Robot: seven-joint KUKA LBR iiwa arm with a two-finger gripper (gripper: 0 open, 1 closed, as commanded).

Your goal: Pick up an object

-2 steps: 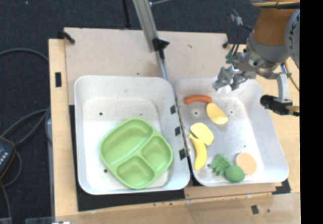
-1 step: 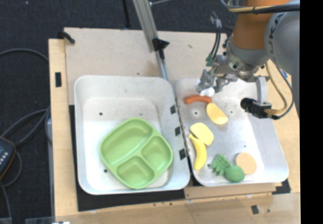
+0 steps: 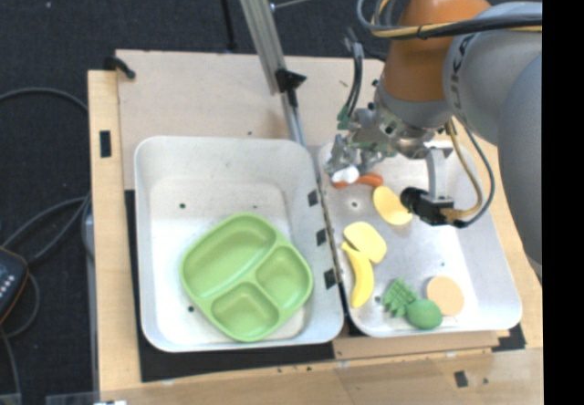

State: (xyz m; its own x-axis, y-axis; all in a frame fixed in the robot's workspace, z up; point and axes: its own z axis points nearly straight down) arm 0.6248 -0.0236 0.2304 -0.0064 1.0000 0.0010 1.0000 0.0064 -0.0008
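Hovering pincer (image 3: pixel 351 161) over small orange-white object (image 3: pixel 354 178), right bin (image 3: pixel 474 257).

The arm's wrist hid the far end of the right bin (image 3: pixel 497 303) and most of the gripper (image 3: pixel 351 166), whose fingers were too small to read. A small orange-and-white item (image 3: pixel 356 180) just below it was half covered and unidentifiable. The arm (image 3: pixel 493 75) was cut off right of the bin.
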